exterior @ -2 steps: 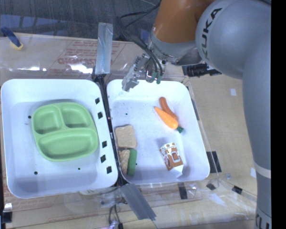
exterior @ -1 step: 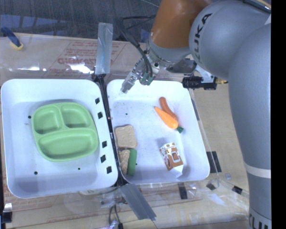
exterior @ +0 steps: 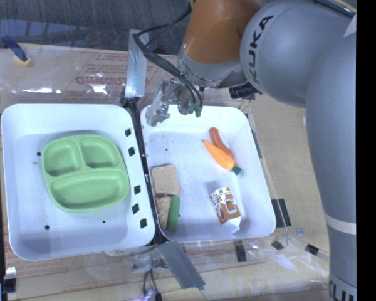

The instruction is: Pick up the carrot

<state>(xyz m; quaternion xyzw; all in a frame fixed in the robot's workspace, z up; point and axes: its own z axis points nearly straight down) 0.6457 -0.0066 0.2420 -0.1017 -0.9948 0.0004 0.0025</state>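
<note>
The carrot (exterior: 219,155) lies in the right bin (exterior: 254,221), down and right of the gripper (exterior: 169,105), well apart. I cannot tell its grip.

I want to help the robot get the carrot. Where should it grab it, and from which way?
Probably around the thick orange middle of the carrot, coming straight down from above. It lies flat on the floor of the right bin, slanting, so the jaws should close across its narrow width, not along its length. A sausage lies right against its upper side, so a grip toward the green end looks safer.
</note>
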